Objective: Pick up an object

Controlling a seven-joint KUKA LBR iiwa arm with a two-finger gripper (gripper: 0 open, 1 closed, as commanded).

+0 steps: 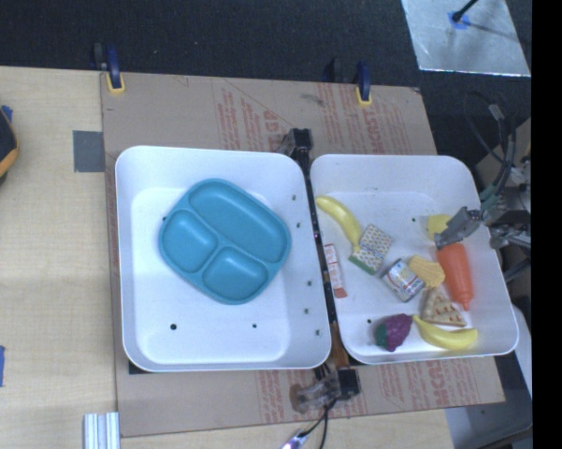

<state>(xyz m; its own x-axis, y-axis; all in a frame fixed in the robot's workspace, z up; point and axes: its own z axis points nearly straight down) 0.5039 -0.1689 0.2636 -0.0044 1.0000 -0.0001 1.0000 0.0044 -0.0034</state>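
One gripper (456, 224) at right bin (393, 171) edge | fingers unreadable | carrot (455, 274) beside

Light wooden bench (37, 279), brown cardboard sheet (262, 110) clamped on top, dark carpet floor (215, 17) beyond

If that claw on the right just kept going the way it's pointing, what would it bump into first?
The gripper sits over the right bin's right side, pointing down and leftward. Going straight on, it would probably meet the orange carrot just below it, or the small yellow piece beside it; depth is hard to judge from above.
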